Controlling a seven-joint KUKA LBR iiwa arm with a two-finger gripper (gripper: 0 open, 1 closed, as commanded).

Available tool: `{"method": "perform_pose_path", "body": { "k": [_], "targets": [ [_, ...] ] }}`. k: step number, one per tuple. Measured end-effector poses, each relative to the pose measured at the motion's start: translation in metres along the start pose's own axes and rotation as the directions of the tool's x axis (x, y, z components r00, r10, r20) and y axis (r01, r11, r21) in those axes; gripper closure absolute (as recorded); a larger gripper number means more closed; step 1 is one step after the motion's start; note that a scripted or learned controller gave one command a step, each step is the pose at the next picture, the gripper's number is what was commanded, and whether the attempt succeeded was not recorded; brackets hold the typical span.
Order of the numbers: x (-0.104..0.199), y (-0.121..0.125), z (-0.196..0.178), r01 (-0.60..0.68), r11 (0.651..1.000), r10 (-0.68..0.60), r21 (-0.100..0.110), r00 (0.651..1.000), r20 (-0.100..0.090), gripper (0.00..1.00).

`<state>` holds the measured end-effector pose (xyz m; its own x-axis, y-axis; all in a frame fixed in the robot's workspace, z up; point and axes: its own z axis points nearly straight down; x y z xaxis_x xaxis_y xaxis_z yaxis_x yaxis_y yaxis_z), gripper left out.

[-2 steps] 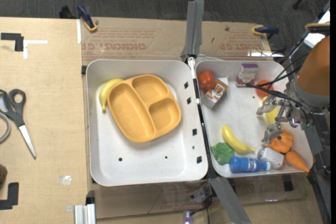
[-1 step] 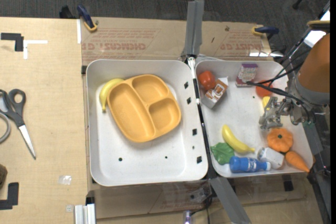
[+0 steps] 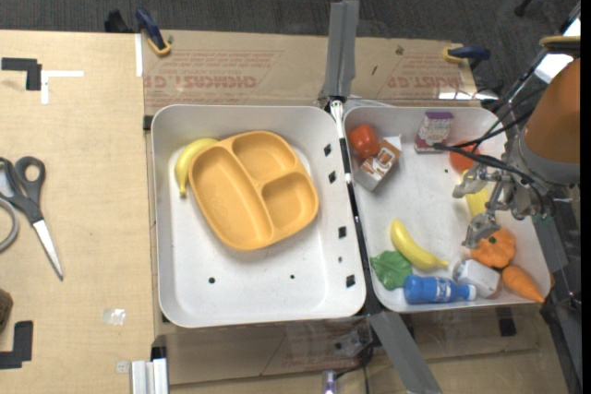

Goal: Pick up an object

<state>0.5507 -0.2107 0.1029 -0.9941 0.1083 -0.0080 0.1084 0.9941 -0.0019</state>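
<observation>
The divided plate (image 3: 256,189) hides most of a banana (image 3: 189,160) (left bin).

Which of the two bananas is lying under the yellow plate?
The banana in the left bin, tucked beneath the divided plate. The other banana lies uncovered in the right bin.

Red printing runs across the cardboard sheet (image 3: 277,69) along the top of the frame, behind both bins, but it sits upside down and mirrored and I can't make out the words. The small carton (image 3: 377,165) and the purple-topped packet (image 3: 434,130), upper right, carry labels too tiny to read.
</observation>
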Motion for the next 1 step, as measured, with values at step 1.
{"method": "perform_pose_path", "body": {
  "k": [1],
  "targets": [
    [0.0304, -0.0147, 0.0094, 0.03, 1.0, -0.03, -0.001, 1.0, -0.002, 0.0]
  ]
}}
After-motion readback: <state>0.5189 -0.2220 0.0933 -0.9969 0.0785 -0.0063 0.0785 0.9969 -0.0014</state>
